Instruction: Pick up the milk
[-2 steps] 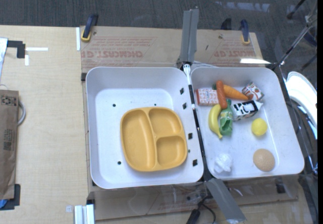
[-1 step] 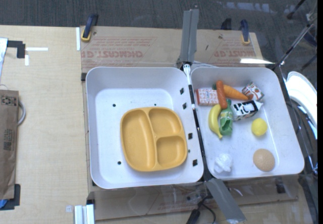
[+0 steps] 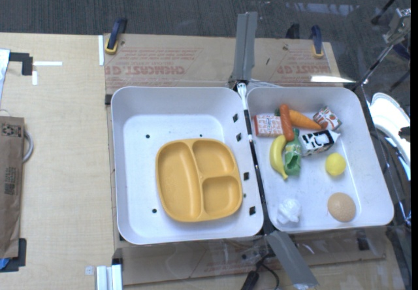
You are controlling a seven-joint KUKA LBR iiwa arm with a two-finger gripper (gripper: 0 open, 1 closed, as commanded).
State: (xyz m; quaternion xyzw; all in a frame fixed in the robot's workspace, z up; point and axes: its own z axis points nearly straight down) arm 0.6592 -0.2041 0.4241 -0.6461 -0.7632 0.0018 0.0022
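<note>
Two bins are sitting on the desk; milk (image 3: 319, 141) is lying crowded by carrot (image 3: 302, 119) and banana (image 3: 279, 157), needing a descent from above; jaws' state unknowable.

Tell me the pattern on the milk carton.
White with black cow-like patches; the milk carton shows this in the camera view, lying in the right bin.
</note>
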